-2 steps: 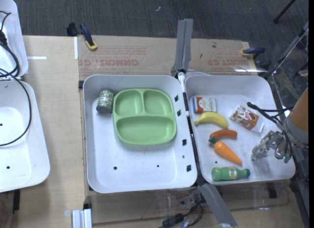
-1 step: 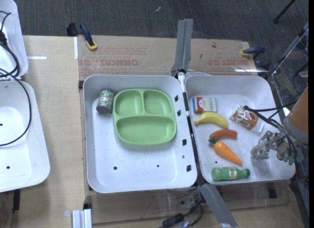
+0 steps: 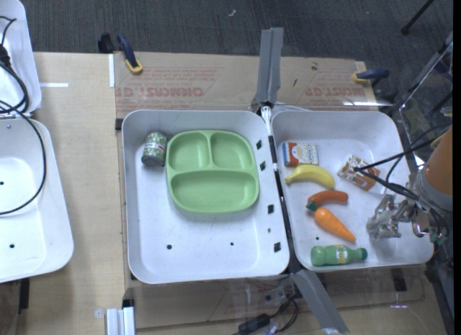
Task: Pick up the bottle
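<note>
We see the green bottle (image 3: 338, 255) lying on its side at the front of the right bin (image 3: 386, 130), just below the carrot (image 3: 336, 225), while our hand (image 3: 384, 223) hangs beside it, empty, its grip unclear to us.

Dark grey carpet floor (image 3: 216, 2), cardboard-topped bench (image 3: 194, 78), blue clamps (image 3: 130, 54) on its far edge
</note>
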Tool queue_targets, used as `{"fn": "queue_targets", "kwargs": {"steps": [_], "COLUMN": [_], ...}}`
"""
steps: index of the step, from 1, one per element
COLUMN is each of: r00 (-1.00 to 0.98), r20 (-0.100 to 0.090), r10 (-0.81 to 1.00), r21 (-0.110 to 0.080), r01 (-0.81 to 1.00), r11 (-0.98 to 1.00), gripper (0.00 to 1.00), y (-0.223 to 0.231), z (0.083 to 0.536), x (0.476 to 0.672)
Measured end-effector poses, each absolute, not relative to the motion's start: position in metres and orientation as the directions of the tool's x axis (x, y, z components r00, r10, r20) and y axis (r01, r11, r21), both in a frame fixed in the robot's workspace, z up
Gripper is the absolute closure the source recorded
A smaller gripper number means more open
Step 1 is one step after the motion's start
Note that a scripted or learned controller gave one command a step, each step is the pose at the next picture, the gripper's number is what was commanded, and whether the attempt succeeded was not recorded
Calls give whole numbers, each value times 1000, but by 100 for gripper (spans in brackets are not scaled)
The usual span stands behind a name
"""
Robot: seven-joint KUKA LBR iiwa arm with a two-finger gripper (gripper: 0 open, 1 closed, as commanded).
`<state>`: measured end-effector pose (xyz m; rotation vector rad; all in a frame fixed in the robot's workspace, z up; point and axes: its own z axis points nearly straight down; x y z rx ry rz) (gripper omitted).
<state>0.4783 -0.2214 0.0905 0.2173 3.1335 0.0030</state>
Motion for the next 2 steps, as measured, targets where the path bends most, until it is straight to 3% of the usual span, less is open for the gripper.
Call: {"fn": "queue_targets", "kwargs": {"steps": [1, 2], "r00": [-990, -981], "r20": [-2, -2], "r10": [143, 194], "r21": [4, 1], "r01": [143, 194], "r11": [990, 981], "gripper": [100, 100], "y": [-221, -194], "z": [98, 181], "x": [479, 507]}}
